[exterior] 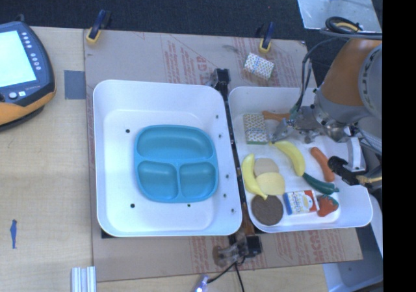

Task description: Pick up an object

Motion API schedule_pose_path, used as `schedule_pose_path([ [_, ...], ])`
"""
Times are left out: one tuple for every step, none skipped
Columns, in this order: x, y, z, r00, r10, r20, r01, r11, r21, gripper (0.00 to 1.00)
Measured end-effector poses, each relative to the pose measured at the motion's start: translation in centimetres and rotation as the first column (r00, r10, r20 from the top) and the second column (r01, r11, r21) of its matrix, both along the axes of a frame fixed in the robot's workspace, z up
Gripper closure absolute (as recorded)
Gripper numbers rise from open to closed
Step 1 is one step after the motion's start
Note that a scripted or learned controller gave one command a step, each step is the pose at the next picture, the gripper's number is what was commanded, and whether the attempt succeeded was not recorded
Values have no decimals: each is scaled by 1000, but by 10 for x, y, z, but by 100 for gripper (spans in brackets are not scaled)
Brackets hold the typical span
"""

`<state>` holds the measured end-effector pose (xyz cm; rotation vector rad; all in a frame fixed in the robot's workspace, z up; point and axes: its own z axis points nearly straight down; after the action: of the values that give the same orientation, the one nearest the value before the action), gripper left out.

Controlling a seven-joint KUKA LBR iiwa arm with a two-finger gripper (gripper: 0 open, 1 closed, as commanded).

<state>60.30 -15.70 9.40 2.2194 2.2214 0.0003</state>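
In the camera view, two white bins are seen side by side. The left bin (104, 154) carries a blue divided plate (176, 162). The right bin (354, 216) holds the clutter: two bananas (292, 156), a carrot (321, 162), a brown disc (267, 209), a small carton (299, 202) and a patterned sponge (255, 128). The gripper (294, 125) is lowered at the upper part of the right bin, right of centre in the frame. Whether it is spread or pressed together cannot be told. Nothing is seen lifted, so the pick is judged not yet done. The upper banana lies just below the gripper, and the sponge just to its left.
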Motion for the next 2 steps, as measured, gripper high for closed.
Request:
schedule_pose_path([
  [-41,9,0,1000,4,0,-4,1000,-1,0],
  [-40,9,12,1000,8,1,-8,1000,-1,100],
])
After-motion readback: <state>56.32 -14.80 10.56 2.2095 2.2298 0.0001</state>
